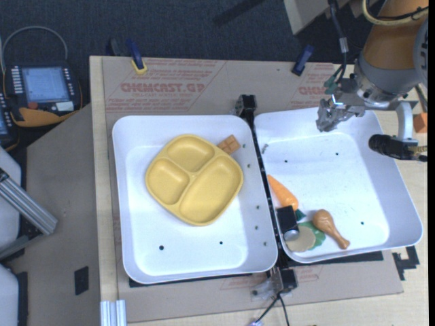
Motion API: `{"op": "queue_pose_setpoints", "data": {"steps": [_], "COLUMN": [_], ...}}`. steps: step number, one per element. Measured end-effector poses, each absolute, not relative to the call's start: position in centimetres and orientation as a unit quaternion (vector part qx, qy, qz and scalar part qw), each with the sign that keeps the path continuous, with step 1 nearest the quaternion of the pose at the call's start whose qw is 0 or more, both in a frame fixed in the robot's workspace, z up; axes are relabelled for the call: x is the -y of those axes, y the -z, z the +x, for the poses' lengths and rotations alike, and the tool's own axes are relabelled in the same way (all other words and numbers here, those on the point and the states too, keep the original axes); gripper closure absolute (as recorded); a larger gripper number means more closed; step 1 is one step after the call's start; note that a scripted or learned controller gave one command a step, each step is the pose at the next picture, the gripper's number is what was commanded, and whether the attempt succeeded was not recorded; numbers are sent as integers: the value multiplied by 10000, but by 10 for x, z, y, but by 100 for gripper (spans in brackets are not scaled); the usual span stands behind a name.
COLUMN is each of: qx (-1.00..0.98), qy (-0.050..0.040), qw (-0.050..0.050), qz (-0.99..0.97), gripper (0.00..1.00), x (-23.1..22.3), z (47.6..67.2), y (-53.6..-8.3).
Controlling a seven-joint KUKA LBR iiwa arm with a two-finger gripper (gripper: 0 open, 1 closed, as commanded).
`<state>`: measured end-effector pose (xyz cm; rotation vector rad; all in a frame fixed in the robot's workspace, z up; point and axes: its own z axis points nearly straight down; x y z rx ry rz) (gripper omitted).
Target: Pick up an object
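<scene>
Orange and pointy, the toy carrot (282, 192) lies in the right bin (380, 182), close to the wall it shares with the left bin (129, 202). Just below the carrot sit a small black block (286, 218), a flat green piece (304, 240) and a brown toy drumstick (329, 227). The carrot looks light, hard and a bit slippery, so I think its thick middle is the best place to grab. The left bin holds a yellow plate (195, 179) with three parts, with a small brown block (229, 144) at its top edge. The gripper (331, 117) hangs far above the carrot, near the bin's top edge, holding nothing; I cannot tell how wide it is.
</scene>
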<state>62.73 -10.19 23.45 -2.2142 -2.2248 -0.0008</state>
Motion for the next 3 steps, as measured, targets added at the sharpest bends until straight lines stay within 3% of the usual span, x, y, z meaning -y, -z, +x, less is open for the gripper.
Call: {"op": "queue_pose_setpoints", "data": {"steps": [1, 3], "qx": [7093, 7096], "qy": [14, 8], "qw": [-2, 10], "qz": [-7049, -7046], "gripper": [100, 100], "x": [49, -64], "z": [632, 620], "y": [-241, -232]}}
